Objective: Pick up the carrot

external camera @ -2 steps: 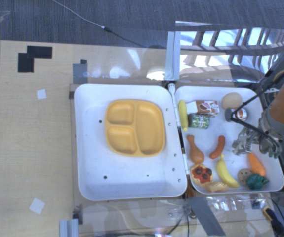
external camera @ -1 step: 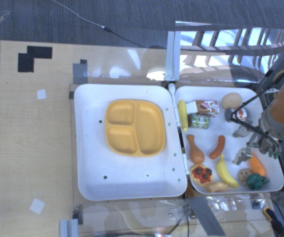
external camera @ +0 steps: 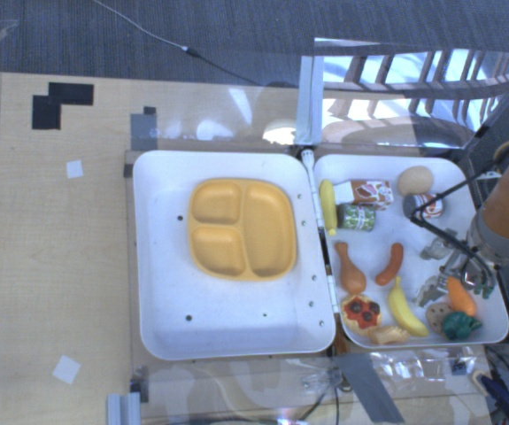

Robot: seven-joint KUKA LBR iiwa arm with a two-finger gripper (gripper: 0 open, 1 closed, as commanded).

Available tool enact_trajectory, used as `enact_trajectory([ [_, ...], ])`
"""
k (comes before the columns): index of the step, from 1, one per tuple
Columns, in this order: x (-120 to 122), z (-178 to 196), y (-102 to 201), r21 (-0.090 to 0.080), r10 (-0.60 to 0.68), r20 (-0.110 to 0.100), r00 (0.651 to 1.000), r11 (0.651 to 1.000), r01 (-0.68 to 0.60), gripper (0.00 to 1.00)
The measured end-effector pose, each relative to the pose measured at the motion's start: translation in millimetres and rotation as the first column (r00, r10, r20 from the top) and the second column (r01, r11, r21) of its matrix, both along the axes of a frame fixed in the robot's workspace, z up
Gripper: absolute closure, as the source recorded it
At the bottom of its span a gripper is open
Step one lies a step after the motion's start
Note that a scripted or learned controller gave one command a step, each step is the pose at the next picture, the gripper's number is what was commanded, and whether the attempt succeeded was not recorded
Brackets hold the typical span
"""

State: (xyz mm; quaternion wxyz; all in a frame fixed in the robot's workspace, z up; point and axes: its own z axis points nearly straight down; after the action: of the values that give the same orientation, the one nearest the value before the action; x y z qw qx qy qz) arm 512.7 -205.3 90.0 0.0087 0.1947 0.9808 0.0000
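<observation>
One step is in hand, the approach: the gripper, fingers spread and holding nothing, hangs just beside the carrot in the right bin and must next lower and close.

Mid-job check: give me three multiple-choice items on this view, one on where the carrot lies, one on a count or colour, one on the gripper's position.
1. Where is the carrot?
A. on the yellow plate
B. near the right bin's lower right corner
C. on the bench outside the bins

2. How many compartments has the yellow plate?
A. two
B. three
C. five

3. Where is the gripper?
A. over the right bin, close beside the carrot
B. over the left bin
C. over the bare bench

Answers: 1 B, the carrot lies just above the green toy in that corner. 2 B, two small sections and one long one. 3 A, the fingers sit just left of the carrot.
</observation>
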Motion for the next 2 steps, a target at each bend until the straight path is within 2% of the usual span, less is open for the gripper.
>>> enact_trajectory([
  [1, 3, 13, 1, -0.003, 0.006, 0.009, 1.0, 1.0, -0.006, 1.0],
  [2, -18, 1, 0, 0.004, -0.2, 0.004, 0.98, 0.98, 0.2, 1.0],
])
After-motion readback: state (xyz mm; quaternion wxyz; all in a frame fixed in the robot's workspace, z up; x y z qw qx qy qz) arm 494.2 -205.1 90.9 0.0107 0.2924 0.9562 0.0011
